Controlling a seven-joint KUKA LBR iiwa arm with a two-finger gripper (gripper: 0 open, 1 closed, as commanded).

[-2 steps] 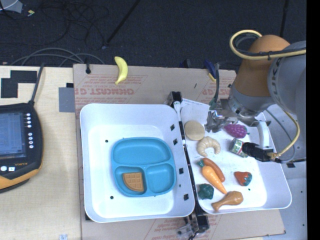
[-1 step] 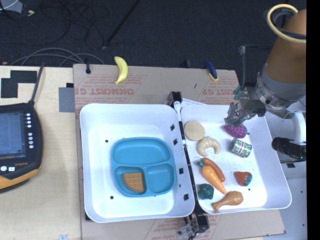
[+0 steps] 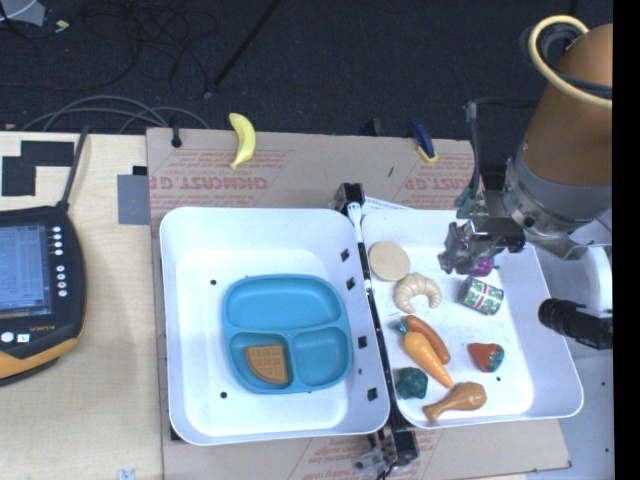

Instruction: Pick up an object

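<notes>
Over the right bin (image 3: 560,388), the arm (image 3: 570,128) points its jaws (image 3: 468,253) down.

- Two bins, left (image 3: 190,258) and right (image 3: 545,378): smooth white plastic, slight sheen.
- Divided plate (image 3: 290,313) in the left bin: matt blue plastic.
- Toy foods in the right bin, carrot (image 3: 425,350), croissant (image 3: 417,290), drumstick (image 3: 455,400): smooth moulded plastic.
- Small can (image 3: 483,295): glossy printed label.
- Board (image 3: 300,173) under the bins: matt brown cardboard, printed lettering.
- Banana (image 3: 242,138) at the board's far edge: shiny yellow plastic.
- Arm (image 3: 575,118): smooth orange and grey casing.
</notes>
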